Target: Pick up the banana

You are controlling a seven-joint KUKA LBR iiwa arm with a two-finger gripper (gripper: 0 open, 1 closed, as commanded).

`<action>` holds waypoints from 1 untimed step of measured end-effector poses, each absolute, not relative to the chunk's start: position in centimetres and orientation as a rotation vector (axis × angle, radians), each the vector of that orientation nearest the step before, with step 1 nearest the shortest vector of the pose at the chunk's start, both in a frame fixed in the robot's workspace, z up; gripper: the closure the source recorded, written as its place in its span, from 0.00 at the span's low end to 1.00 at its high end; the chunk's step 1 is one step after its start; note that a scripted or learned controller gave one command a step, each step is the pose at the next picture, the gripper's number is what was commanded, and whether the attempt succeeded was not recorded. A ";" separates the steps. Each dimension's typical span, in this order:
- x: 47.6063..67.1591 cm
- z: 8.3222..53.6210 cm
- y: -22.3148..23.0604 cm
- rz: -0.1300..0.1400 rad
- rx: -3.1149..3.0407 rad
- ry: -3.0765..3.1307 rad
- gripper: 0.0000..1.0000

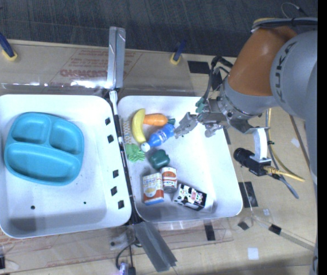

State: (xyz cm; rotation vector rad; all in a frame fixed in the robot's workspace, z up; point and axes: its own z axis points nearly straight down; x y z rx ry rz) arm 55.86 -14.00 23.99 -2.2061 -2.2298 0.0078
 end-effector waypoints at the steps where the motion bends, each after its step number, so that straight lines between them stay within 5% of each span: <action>1: 65.3 13.4 -10.8 0.004 -1.604 -2.699 0.00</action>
